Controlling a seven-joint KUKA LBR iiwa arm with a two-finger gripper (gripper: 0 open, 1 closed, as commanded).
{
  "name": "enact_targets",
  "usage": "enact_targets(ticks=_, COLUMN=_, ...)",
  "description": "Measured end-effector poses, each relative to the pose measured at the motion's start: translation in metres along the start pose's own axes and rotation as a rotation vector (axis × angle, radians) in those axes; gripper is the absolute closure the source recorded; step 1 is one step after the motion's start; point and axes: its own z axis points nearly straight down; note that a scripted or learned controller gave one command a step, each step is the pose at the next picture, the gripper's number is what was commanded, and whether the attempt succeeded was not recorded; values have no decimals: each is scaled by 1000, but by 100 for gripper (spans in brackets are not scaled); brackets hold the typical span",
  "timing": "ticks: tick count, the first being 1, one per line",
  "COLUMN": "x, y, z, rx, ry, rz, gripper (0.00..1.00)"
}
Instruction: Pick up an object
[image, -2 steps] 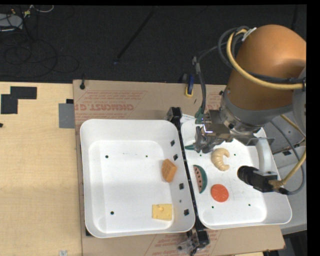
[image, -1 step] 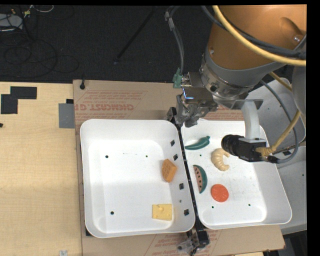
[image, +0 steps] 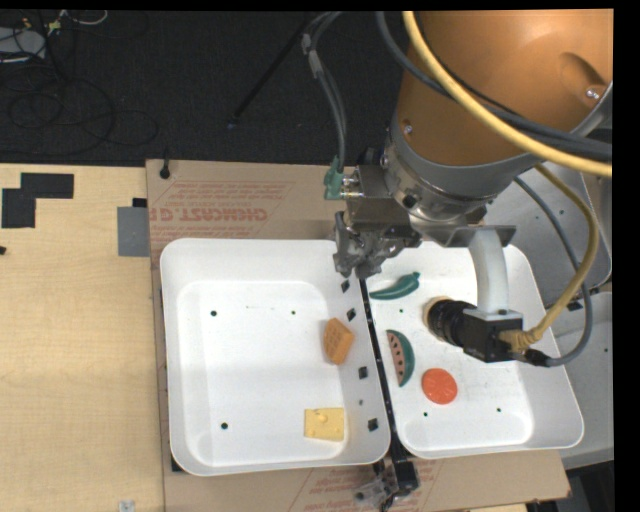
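My gripper (image: 358, 262) hangs over the divider between the two bins, near their far edge, just left of a green curved piece (image: 396, 288) in the right bin (image: 560, 420). The right bin also holds a watermelon slice (image: 401, 356) and a red round piece (image: 439, 386). In the left bin (image: 190, 300) an orange-brown chunk (image: 338, 340) lies close to the divider, and a yellow cheese wedge (image: 325, 424) sits near the front edge. Nothing shows between the gripper's tips.
The bins rest on a cardboard sheet (image: 230, 205) atop a wooden bench (image: 70, 340). The arm's large orange-banded body (image: 500, 90) looms over the right bin's far side.
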Motion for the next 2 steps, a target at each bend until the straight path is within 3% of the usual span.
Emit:
enact_targets(ticks=1, x=7, y=16, z=177, rx=19, ry=-8, rz=5, gripper=100)
enact_targets(ticks=2, x=-9, y=43, z=49, rx=-13, ry=2, rz=5, gripper=100)
